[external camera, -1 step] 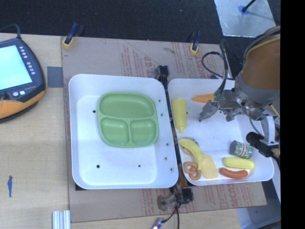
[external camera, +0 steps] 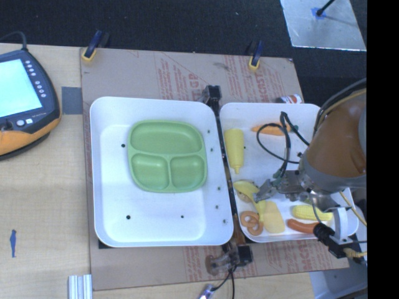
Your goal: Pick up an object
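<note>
Camera view: gripper (external camera: 267, 190) sits low in the right bin (external camera: 246, 112), over the yellow banana (external camera: 245, 189) and beside the pale block (external camera: 270, 217). Finger spread cannot be made out; nothing is seen held. Mustard bottle (external camera: 234, 149) lies nearby. Green divided plate (external camera: 167, 156) rests in the left bin (external camera: 109, 192)

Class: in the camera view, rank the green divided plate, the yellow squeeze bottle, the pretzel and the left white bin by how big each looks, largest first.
1. left white bin
2. green divided plate
3. yellow squeeze bottle
4. pretzel

All lie at bin level, so nearness to the camera hardly skews the order.
</note>
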`<state>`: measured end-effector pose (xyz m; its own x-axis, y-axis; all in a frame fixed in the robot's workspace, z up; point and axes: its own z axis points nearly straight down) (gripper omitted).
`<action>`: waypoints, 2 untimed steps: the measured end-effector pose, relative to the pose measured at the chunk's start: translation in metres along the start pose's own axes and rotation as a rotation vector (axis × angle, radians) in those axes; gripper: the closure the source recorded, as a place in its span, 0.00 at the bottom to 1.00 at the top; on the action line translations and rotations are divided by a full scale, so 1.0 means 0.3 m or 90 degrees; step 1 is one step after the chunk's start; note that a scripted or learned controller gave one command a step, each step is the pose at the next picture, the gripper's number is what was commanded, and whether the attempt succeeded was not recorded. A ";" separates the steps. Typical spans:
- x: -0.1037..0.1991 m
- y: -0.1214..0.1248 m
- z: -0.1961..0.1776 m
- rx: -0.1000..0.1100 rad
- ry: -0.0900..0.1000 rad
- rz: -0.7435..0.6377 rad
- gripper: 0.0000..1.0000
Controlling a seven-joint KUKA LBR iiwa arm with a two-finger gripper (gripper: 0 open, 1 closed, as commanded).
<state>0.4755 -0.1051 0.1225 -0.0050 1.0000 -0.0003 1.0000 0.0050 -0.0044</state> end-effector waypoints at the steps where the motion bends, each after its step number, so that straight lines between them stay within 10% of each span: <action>1: -0.234 0.008 0.079 0.002 0.013 -0.008 0.00; 2: -0.014 0.131 -0.627 -0.004 -0.001 -0.001 0.00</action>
<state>0.5156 -0.1091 0.3103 -0.0063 1.0000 -0.0013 1.0000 0.0063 0.0020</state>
